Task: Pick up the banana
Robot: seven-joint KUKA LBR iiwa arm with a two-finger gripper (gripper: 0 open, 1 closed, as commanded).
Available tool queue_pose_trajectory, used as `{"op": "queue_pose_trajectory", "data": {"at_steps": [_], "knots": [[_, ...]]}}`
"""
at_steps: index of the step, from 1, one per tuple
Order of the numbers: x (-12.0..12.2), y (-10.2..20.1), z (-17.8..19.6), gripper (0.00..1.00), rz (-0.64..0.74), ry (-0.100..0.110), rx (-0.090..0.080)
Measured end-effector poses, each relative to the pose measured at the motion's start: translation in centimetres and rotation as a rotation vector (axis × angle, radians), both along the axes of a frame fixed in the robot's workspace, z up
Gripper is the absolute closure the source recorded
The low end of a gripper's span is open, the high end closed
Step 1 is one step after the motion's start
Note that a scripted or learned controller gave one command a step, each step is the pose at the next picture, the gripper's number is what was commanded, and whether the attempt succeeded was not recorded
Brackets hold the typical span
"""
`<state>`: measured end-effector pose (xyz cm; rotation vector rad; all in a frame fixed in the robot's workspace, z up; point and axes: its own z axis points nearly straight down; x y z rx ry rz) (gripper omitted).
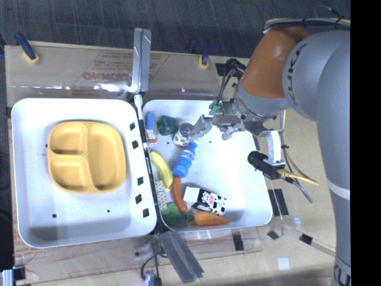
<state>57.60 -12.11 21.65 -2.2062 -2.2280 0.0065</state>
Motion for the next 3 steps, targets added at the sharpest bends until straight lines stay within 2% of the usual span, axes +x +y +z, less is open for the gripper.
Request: {"op": "queue_pose_trajectory", "data": {"at_steps": [1, 2, 3], "knots": [[-2.1, 2.4, -10.8, 0.00, 0.270, -0.007, 0.001], [-2.1, 2.3, -10.8, 0.00, 0.269, -0.008, 0.001], [-3.1, 13.2, -2.6, 0.00, 0.608, -0.006, 0.001]]}}
